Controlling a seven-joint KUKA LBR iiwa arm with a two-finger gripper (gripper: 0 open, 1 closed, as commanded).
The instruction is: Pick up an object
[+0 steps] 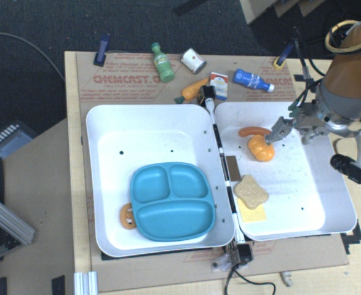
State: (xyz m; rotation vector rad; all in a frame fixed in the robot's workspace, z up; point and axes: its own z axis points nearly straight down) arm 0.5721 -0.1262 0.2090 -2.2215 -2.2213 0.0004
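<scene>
- Camera view: gripper (pixel 277 133) just right of the orange fruit (pixel 261 149), above the right bin (pixel 328 189).
- I cannot tell how far it is open.
- Hot dog (pixel 254 131) just beyond the fruit.

Two white bins (pixel 106 140) sit on a tan table (pixel 75 165) printed with red lettering. The divided plate (pixel 171 200) is blue; the pear (pixel 261 149) orange, the sausage (pixel 254 131) reddish-orange, the bread (pixel 251 191) speckled tan, the cheese slice (pixel 252 212) yellow. Bottles: one green (pixel 163 63), one blue (pixel 253 80).
</scene>
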